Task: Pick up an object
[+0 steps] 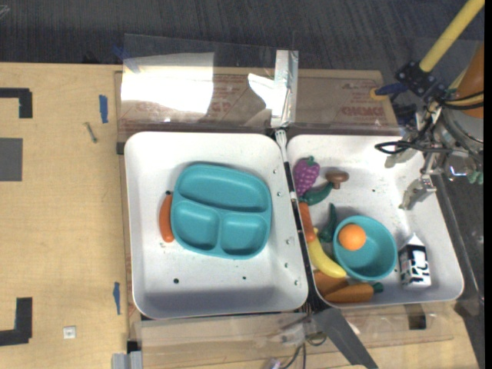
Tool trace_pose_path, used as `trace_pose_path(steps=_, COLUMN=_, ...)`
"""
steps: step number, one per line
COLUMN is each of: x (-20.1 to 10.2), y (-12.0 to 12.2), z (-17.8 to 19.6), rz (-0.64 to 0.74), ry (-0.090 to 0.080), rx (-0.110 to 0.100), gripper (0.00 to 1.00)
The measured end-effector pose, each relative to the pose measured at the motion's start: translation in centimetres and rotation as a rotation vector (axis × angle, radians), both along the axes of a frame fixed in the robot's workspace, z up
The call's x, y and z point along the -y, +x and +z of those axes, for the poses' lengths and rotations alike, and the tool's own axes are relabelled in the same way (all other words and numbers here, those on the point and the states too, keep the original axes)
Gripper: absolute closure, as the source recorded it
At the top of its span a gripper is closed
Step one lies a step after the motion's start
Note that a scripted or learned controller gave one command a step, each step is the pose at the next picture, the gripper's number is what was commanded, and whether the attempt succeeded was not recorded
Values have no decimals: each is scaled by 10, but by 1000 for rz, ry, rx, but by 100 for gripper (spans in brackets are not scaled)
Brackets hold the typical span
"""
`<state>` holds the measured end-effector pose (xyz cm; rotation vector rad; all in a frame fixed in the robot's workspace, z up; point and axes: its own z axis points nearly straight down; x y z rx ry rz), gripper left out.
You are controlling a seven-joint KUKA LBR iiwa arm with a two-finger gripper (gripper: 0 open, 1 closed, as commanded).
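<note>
Bins: two | tray: one (teal) | bowl: one | orange: one

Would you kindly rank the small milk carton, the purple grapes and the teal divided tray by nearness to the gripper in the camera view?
1. Small milk carton, right bin's near corner, below the gripper.
2. Purple grapes, right bin's left side.
3. Teal divided tray, left bin.

A wooden bench bears two white bins, one at nine o'clock, another at three.
</note>
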<state>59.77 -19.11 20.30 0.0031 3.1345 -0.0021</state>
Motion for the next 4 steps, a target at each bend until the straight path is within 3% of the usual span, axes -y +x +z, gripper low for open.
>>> trace_pose_path(steps=1, x=-30, y=-4, z=-94, rz=44, ry=4, rx=-9, gripper=0)
trace_pose_path(steps=2, x=-40, y=-43, z=-112, rz=35, ry=-3, rx=9, gripper=0)
trace_pose_path(steps=3, x=-89, y=-81, z=-111, rz=324, ry=-8, rx=19, gripper=0)
trace_pose_path(steps=4, x=-97, y=-85, z=-110, rz=492, ry=-15, rx=23, gripper=0)
